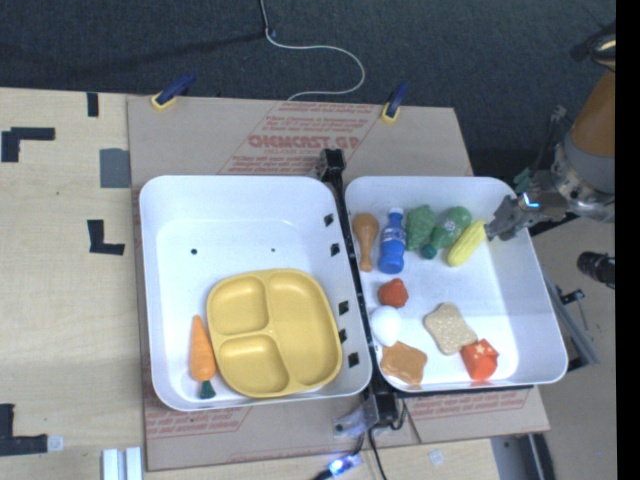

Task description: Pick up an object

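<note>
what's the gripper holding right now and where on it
Nothing that shows. The gripper sits at the right bin's far right rim, beside the corn, with nothing between its fingers.

A wooden bench carries a cardboard sheet; on it two white bins, left and right, sit side by side, touching.

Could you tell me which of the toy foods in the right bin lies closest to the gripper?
The yellow corn cob, at the bin's far right; the gripper hovers just beyond it, while the green vegetables and blue bottle lie farther left.
</note>
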Controlling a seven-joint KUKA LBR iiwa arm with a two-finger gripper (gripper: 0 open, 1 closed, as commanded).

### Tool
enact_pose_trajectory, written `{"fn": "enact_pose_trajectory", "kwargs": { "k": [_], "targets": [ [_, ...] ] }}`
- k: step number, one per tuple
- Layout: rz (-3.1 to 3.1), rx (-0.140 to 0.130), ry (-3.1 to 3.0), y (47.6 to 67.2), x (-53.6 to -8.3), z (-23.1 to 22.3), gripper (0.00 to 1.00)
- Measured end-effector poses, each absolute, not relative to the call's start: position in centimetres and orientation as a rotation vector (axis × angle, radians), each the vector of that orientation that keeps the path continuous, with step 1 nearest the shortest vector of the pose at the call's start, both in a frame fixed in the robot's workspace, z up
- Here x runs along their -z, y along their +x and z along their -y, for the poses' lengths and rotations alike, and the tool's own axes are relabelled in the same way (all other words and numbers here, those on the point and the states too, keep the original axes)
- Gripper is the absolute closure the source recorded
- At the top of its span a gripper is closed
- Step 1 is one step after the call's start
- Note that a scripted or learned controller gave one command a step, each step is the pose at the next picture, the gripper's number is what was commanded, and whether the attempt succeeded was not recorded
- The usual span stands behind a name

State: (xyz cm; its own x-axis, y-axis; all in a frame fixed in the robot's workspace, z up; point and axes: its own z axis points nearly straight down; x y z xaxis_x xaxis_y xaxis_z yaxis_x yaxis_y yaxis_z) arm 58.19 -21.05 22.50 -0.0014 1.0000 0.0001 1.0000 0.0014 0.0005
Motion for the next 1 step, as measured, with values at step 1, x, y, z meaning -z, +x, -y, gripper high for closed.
{"fn": "enact_pose_trajectory", "kwargs": {
  "k": [1],
  "targets": [
    [-2.228, 0.0, 2.216, 58.82, -22.12, 16.57, 1.0]
  ]
}}
